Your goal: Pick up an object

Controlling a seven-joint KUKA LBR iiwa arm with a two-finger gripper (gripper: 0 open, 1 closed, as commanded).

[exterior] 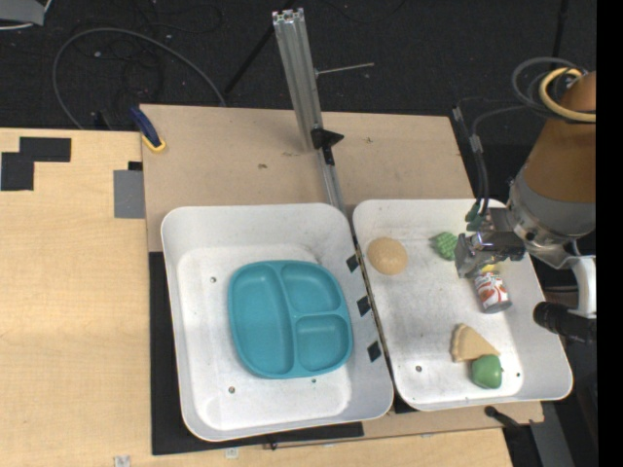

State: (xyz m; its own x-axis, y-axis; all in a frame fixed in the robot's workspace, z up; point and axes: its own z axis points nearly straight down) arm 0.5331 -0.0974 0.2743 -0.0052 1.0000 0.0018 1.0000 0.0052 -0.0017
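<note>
Right bin [414,353]: I log open floor through the middle and lower left. Obstacles: tan bun [386,256] near the upper-left corner; small green item [446,246] and red-and-white can [492,291] at the right side, beside my gripper [477,258]; tan wedge [471,342] touching a green ball [487,372] at the lower right.

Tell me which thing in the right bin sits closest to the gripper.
The small can, lying right beneath the gripper. The green piece lies just left of it; the round bun lies farther off.
</note>
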